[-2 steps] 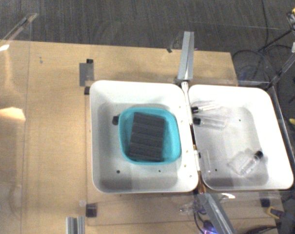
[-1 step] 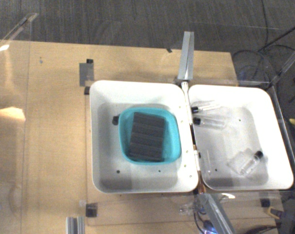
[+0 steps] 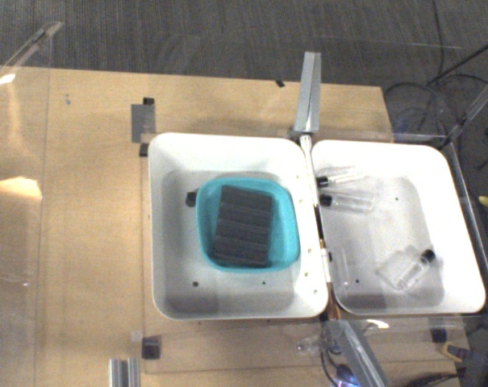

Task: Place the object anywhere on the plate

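The wooden bench (image 3: pixel 82 240) carries a pale glare patch at its far left. A small dark bracket (image 3: pixel 144 119) stands near the upper left corner of the left bin (image 3: pixel 159 224).

Inside this white bin lies a teal plate (image 3: pixel 288 234), roughly in the bin's middle. The task's object, a dark grey ribbed block (image 3: pixel 244 226), rests flat on the plate. It covers most of the plate's centre, and teal rim shows on all four sides of it. Its ridges run across its short width, and its long side points slightly up and to the right. A small black piece (image 3: pixel 191 199) sits just beside the plate's upper left edge; what it is cannot be made out.

A grey metal post (image 3: pixel 310 91) rises at the top of the seam where the two bins meet.

The right bin (image 3: pixel 463 216) holds three clear vials with black caps. Two lie near its upper left corner, an upper vial (image 3: pixel 342 176) and a lower vial (image 3: pixel 350 203), close together and both with their caps toward the seam. A third vial (image 3: pixel 405 268) lies well apart from them, toward the lower right, with its cap pointing up and right.

Dark cables (image 3: pixel 453 79) trail over the grey carpet beyond the bench's upper right.

Whether the gripper is wide or narrow cannot be told, nor how the block lies relative to it.
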Available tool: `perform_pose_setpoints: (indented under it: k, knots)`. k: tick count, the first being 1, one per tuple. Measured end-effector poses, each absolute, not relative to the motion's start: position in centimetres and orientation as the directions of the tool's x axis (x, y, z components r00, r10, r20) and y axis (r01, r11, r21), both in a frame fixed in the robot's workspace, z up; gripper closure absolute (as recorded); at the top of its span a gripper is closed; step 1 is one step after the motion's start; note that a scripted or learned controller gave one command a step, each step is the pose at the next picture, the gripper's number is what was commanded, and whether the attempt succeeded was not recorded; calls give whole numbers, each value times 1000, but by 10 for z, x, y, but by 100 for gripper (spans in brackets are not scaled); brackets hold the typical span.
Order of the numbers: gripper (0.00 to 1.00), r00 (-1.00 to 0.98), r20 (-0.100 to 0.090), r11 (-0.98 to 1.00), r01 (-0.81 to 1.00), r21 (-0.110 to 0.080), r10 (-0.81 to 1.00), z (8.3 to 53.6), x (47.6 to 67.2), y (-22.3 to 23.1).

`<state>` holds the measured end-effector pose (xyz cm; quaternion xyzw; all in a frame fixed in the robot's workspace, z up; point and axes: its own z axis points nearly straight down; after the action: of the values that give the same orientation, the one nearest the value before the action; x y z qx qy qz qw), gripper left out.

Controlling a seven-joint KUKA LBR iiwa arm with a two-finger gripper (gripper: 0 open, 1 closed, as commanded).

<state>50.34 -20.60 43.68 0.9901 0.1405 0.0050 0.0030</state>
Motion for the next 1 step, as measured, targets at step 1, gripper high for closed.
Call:
perform_pose_setpoints:
  k: [1]
  knots:
    - [0, 978, 9, -978, 206, 7, 206, 436, 489, -206]
